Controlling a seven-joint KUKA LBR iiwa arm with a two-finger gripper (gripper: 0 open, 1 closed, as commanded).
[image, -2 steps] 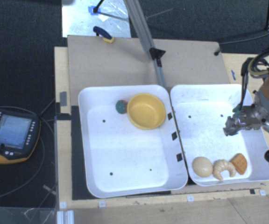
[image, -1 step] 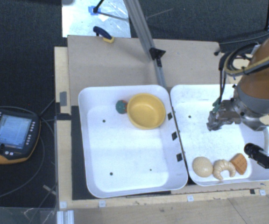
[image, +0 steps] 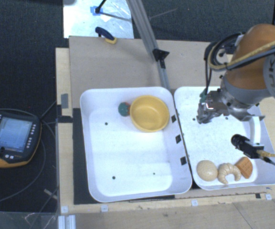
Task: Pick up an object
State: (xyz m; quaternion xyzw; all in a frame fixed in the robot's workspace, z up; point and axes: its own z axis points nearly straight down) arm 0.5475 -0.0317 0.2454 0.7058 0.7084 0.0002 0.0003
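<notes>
My gripper [image: 205, 113] hangs over the upper middle of the right bin [image: 195, 142], below the grey and orange arm [image: 252, 61]. Nothing shows in its grasp. Along that bin's near edge lie a round beige bun [image: 206, 170], a pale croissant [image: 228, 172] and an orange-brown toast piece [image: 245, 166], well below the gripper. In the left bin [image: 128, 171] a yellow bowl [image: 149, 113] stands at the upper right, and a small green ball [image: 123, 109] touches its left side.
A black fitting with a yellow cable [image: 246, 146] juts out over the right bin, just above the toast piece. A metal pole [image: 149, 37] slants across the bench behind the bins. A teach pendant [image: 9, 137] lies on the floor to the left.
</notes>
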